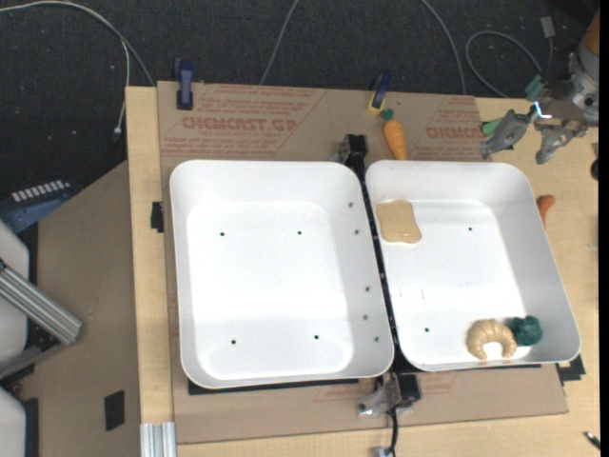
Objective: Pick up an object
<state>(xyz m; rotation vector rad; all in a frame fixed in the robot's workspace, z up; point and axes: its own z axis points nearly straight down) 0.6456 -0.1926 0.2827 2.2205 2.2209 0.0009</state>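
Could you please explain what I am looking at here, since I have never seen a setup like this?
This is one camera fixed above a bench, looking down at a slant. Two shallow white bins sit side by side: the left bin and the right bin. The robot arm's two-finger gripper hangs at the upper right, beyond the bins, with nothing between its open fingers. In the right bin lie a flat tan piece, a croissant and a dark green object touching it. A toy carrot lies on the cardboard behind the bins.

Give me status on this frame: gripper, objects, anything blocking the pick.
Gripper open, beyond the right bin's far corner, holding nothing. Croissant, green toy and tan slice lie in that bin. Nothing in the way.
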